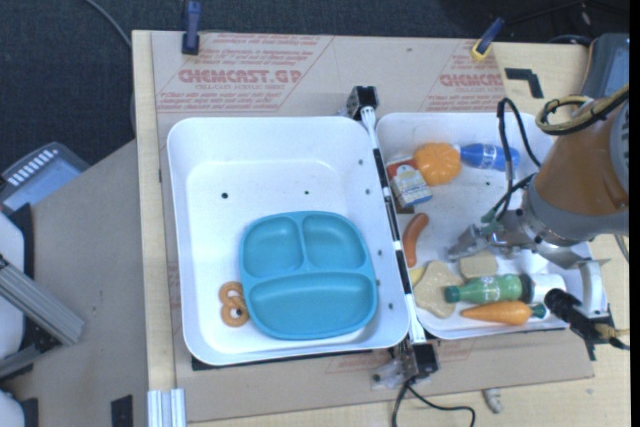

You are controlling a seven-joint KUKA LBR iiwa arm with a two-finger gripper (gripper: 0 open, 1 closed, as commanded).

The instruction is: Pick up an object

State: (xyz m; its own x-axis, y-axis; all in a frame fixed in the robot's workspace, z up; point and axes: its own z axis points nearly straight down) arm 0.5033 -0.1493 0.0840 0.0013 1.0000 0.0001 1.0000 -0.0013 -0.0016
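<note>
Two white bins (pixel 190 175), one blue plate (pixel 305 273), one green bottle (pixel 490 290), one carrot (pixel 497 313).

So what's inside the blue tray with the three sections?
Nothing lies in the blue tray; all three sections show bare blue. A small pretzel rests just outside it, on the left bin floor. What's beneath the tray is covered.

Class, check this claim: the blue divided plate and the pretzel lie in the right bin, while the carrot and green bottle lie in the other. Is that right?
Not quite. The camera view shows the blue divided plate and pretzel in the left bin; the carrot and green bottle lie in the other.
</note>
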